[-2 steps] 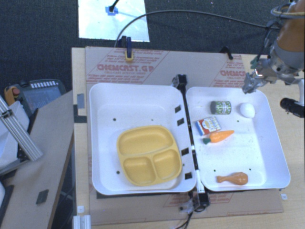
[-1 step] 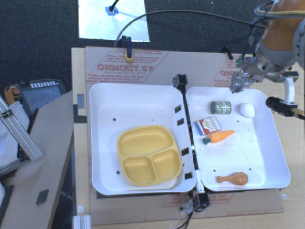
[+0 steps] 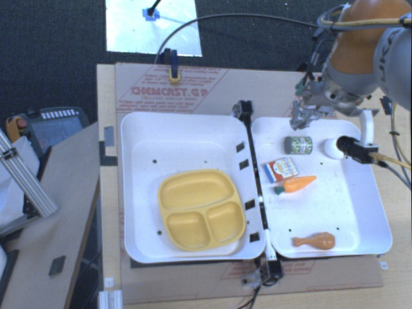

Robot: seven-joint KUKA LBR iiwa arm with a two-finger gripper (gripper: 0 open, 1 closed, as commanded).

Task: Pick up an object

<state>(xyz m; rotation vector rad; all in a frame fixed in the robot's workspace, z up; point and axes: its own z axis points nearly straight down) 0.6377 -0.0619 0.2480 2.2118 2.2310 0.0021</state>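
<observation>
In the right bin (image 3: 370,198) lie a small tin can (image 3: 299,145) on its side, a red and white carton (image 3: 282,169), an orange carrot (image 3: 297,184) and a tan drumstick (image 3: 314,241). A white round object (image 3: 331,147) rests beside the can, to its right. My gripper (image 3: 301,119) hangs over the bin's far edge, just above and behind the can, with nothing visibly held.
The left bin (image 3: 141,147) holds a yellow divided plate (image 3: 201,208). A black clip strip (image 3: 252,172) runs between the bins. A black fitting with a cable (image 3: 358,150) juts over the right bin near the white object. Cardboard (image 3: 187,85) lies under both bins.
</observation>
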